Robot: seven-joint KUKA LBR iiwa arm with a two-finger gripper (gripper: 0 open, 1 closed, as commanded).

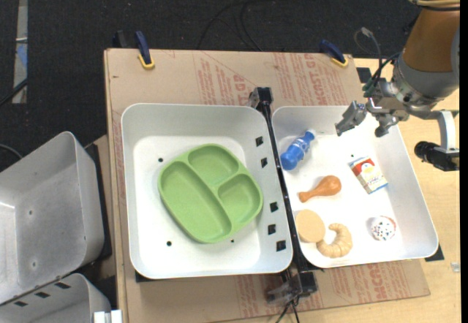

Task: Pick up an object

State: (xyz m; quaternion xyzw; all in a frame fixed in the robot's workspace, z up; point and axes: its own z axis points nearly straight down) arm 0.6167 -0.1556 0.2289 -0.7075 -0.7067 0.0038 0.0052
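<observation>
Across the right bin (417, 190) lie a blue bottle (296, 150), drumstick (322, 188), small carton (369, 174), and pastries. Above its far edge hangs the gripper (365, 121), fingers spread, holding nothing. Best descend squarely over one isolated item.

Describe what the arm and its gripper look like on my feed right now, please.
The arm has an orange-brown rounded segment with a pale ring at its top, over a grey metallic wrist section. Dark cables run along the wrist's left side. Below it the gripper has two dark grey fingers on a small metal body.
</observation>
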